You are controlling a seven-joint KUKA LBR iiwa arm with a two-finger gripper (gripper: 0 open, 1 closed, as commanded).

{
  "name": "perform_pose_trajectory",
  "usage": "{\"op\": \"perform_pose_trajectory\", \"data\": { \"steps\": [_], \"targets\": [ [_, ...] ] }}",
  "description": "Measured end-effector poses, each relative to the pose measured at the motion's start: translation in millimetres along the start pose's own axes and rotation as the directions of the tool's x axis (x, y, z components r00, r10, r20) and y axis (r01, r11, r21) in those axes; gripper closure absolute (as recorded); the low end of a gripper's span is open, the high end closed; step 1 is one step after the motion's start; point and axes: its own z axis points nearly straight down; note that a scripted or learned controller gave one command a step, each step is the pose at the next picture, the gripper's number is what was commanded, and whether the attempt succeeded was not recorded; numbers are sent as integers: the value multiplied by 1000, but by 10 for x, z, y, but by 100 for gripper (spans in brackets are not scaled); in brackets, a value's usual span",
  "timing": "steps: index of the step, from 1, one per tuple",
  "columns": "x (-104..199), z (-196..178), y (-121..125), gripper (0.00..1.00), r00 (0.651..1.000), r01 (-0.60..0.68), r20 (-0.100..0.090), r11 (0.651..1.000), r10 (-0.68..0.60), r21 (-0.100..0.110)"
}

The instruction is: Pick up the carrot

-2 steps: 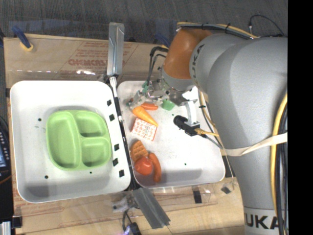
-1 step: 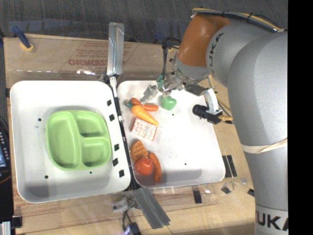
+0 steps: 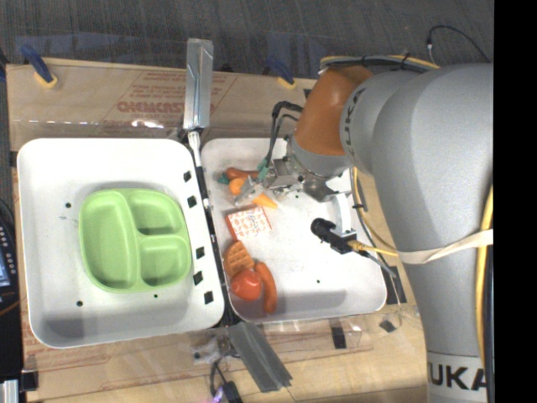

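The carrot is a small orange piece with a green end, lying at the far left corner of the right bin. My gripper hangs low over that corner, just right of the carrot and close to it. A small orange wedge lies right under the gripper. The wrist and arm hide the bin's far right side.
A red and white packet lies mid-bin. A waffle-like piece, a red tomato and an orange-red sausage shape crowd the near left corner. The left bin holds a green divided plate. A black cable plug juts over the bin.
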Motion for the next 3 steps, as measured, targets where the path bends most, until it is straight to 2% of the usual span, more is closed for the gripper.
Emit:
{"op": "perform_pose_trajectory", "data": {
  "steps": [1, 2, 3],
  "targets": [
    [108, -814, -162, 0, 976, 218, 3, 976, -218, -4],
    [-8, -2, 30, 0, 995, -101, 1, 995, 101, -1],
    [-5, -98, 28, 100, 995, -97, 0, 995, 97, 2]
  ]
}}
